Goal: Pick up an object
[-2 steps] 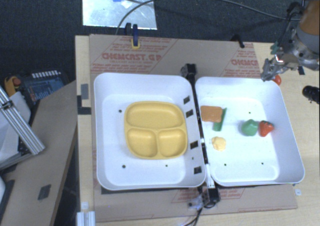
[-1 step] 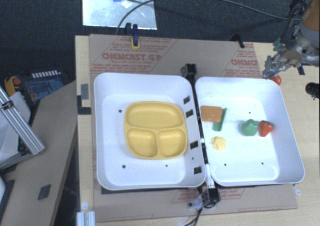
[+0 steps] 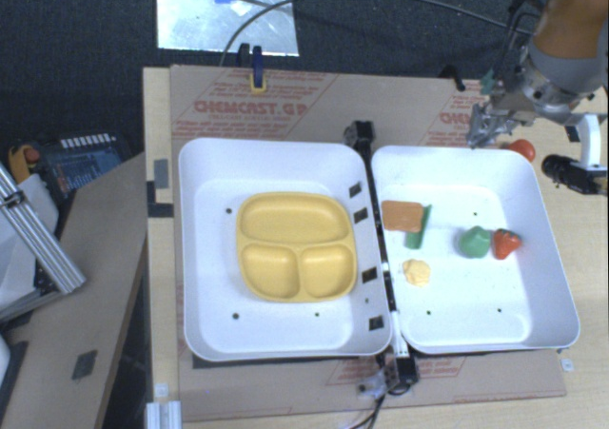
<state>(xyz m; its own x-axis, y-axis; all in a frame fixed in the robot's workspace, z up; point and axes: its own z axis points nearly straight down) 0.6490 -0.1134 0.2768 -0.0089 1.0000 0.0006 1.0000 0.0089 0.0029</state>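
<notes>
Bench (image 3: 238, 99) bears 2 white bins (image 3: 276, 156) — dark floor (image 3: 76, 28) beyond.

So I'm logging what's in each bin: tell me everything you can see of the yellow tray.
The yellow tray looks like smooth, matte plastic, a rounded rectangle with three compartments: one wide across the far side, two smaller nearer the camera. It lies flat, right side up, near the middle of the left bin, resting on its floor. Nothing lies in it.

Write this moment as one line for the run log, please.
arm: above right bin's far edge | claw: nothing seen held | right bin: four small items | left bin: yellow tray
</notes>
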